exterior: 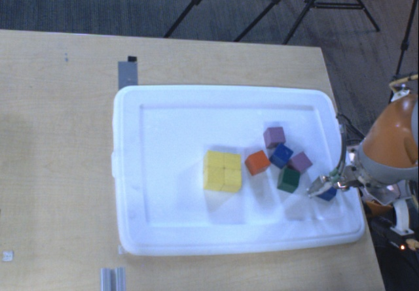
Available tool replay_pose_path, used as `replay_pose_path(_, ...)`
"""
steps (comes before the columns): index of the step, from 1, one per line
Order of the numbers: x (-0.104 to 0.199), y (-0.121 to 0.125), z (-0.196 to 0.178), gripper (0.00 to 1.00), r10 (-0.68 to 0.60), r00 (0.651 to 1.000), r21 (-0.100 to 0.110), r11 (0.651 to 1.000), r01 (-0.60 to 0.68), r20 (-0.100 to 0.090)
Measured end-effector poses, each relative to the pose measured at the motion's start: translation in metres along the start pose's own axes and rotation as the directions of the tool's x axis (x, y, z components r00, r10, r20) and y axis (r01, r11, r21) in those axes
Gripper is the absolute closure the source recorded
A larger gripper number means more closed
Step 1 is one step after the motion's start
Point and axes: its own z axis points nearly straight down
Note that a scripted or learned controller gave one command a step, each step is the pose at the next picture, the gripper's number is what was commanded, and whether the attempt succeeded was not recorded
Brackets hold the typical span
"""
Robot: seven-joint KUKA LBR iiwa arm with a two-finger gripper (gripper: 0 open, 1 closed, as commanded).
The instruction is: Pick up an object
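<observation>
You'll find the two-finger metal gripper [325, 187] at the white plastic bin's [196, 99] four o'clock edge, its fingers pinching a small dark blue block [327, 194]. At its nine o'clock, just beside, lies a green cube [288, 180]; further that way are an orange cube [257, 162] and a large yellow block [222, 171].

Glossy white plastic bin [131, 172]; matt wooden bench [52, 152]
</observation>
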Motion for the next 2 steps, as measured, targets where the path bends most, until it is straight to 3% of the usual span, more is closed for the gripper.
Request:
replay_pose_path(1, 0.000, 0.003, -0.008, 1.00, -0.003, 1.000, -0.002, 1.000, 0.003, 0.000)
replay_pose_path(2, 0.094, 0.035, -0.100, 1.00, 0.051, 0.999, 0.001, 0.999, -0.051, -0.001)
